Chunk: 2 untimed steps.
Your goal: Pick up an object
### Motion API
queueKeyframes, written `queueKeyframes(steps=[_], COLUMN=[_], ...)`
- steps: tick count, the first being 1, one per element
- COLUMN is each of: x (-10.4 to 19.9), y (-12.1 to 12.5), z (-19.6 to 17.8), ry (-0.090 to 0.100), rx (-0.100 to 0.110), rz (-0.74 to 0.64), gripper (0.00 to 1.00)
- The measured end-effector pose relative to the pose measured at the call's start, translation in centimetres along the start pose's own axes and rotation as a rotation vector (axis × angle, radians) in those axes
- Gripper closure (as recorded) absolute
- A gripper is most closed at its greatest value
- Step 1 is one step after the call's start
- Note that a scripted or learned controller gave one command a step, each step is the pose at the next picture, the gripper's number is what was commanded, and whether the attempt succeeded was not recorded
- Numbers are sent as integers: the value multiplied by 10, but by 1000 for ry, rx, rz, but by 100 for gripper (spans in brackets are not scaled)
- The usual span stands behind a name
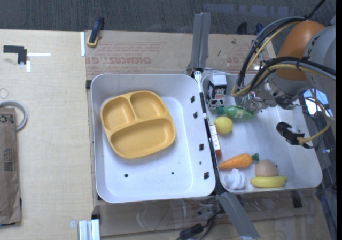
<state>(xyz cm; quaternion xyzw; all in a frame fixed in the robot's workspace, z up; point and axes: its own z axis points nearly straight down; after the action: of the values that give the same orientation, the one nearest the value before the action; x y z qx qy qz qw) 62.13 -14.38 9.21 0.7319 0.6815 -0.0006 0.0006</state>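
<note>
The gripper (255, 101) is hanging low over the far part of the right bin (299, 148), under a tangle of cables, and whether it is spread or pressed together cannot be told from this angle. The grey arm (315, 54) with its orange band is reaching in from the right above it.

Lying just at the gripper's left and touching or nearly touching it is a green bottle-shaped toy (235, 111), stretched out on its side. Further left of the gripper, against the bin's far corner, a small white carton with a dark face (216, 89) is standing upright. Just below and left of the gripper a yellow lemon (223, 125) is sitting beside the green toy, crowding the space there.

Well below the gripper, toward the near wall, an orange carrot (236, 161) is lying on its side, with a white crumpled object (234, 180) just beneath it. To the right of those, a beige egg-like ball (265, 169) is resting against a yellow banana (268, 182). A black cable end (288, 133) is dangling over the bin to the gripper's lower right.

Far to the gripper's left, across the divider, the left bin (155, 180) is bearing a yellow divided plate (138, 123). Beyond that, a brown paper bag (8, 164) is lying on the bench
</note>
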Motion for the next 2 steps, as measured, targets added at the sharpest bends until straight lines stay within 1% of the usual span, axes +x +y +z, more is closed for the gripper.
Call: queueKeyframes(steps=[1,2], x=[-39,-4], y=[-32,-21], z=[-11,-118], ry=[1,-1], rx=[1,2], rz=[129,273], gripper=[100,100])
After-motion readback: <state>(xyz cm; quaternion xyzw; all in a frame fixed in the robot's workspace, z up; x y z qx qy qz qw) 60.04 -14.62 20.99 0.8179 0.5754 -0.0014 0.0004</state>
